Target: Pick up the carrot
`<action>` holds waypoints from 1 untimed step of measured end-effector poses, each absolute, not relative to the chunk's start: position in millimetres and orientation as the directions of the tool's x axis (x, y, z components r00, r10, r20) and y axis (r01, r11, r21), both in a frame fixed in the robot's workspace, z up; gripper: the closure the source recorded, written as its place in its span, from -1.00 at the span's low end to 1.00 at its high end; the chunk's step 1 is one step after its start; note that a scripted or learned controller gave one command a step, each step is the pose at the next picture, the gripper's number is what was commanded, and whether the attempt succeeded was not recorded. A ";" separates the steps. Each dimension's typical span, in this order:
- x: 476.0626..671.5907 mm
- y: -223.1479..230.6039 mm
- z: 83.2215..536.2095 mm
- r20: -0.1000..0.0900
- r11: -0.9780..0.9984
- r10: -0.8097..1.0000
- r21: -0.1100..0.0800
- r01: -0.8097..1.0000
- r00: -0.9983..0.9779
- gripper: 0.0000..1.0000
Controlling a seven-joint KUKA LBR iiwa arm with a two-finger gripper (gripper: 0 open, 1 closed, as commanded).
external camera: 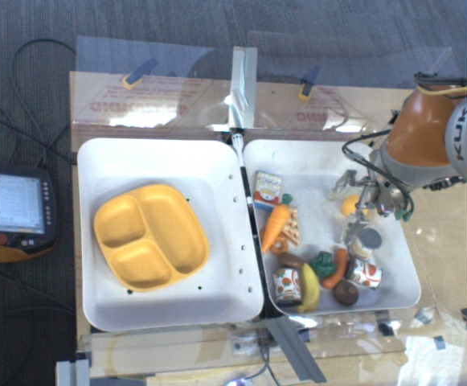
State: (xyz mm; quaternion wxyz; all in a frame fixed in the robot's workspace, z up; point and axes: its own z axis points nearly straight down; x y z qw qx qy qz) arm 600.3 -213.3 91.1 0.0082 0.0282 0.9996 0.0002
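The carrot point(274, 225), orange with a green top at its upper end, lies tilted against the left wall of the right bin point(313, 161). My gripper point(352, 207) hangs over the right part of that bin, about a hand's width to the right of the carrot. Its fingers point(343, 183) stand apart, open, over a small yellow item point(348, 208). Nothing is held between them.
Around the carrot lie a small carton point(268, 187), a waffle-like piece point(290, 230), a can point(286, 285), a banana point(309, 286), a green vegetable point(324, 262) and a red-white can point(366, 274). A yellow divided plate point(149, 236) sits in the left bin point(217, 155).
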 end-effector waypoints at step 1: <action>602.8 -214.4 104.0 -0.025 0.998 0.056 -0.004 0.056 -0.998 1.00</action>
